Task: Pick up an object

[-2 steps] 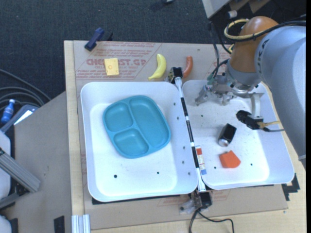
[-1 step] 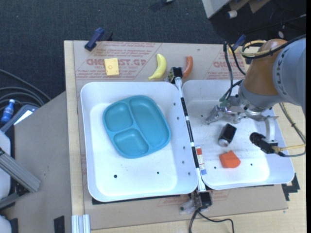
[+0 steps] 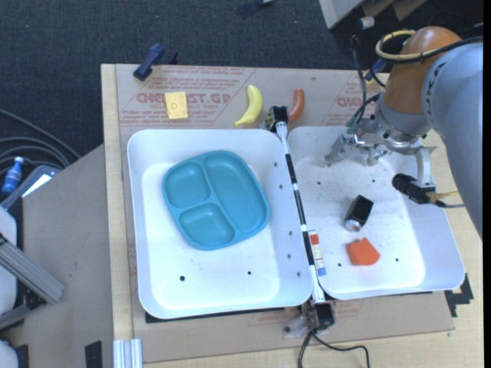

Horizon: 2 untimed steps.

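The gripper (image 3: pixel 354 149) hangs open and empty near the right bin's (image 3: pixel 437 274) far edge; best centre over the can (image 3: pixel 357 212) before descending.

A divided plate (image 3: pixel 215 198) lies in the left bin (image 3: pixel 146 228), while the right bin (image 3: pixel 430 271) holds a small can (image 3: pixel 357 212) with a wedge (image 3: pixel 363 253) just before it.

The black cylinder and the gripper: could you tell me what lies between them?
Nothing: the camera view shows bare white bin floor between the black cylinder and gripper.
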{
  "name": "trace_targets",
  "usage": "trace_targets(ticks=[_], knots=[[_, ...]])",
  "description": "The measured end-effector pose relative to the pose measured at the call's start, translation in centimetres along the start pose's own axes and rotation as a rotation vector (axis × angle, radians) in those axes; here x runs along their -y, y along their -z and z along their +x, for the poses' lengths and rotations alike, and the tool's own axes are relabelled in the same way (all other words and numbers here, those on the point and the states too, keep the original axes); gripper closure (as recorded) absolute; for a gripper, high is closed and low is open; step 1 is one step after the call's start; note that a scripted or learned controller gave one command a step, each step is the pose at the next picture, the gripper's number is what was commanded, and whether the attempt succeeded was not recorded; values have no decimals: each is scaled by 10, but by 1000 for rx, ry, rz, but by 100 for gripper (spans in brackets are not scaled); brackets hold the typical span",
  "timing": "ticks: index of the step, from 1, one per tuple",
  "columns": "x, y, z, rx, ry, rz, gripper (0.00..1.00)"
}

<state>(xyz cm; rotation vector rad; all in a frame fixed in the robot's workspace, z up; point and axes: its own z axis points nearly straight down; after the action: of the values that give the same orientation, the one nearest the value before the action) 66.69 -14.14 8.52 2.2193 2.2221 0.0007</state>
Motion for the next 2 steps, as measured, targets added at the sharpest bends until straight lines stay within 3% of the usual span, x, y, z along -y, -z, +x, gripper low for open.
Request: trace_targets(ticks=[1,2], knots=[[58,-1,-13,-1,-2,3,0],[0,0,1,0,0,0,0]])
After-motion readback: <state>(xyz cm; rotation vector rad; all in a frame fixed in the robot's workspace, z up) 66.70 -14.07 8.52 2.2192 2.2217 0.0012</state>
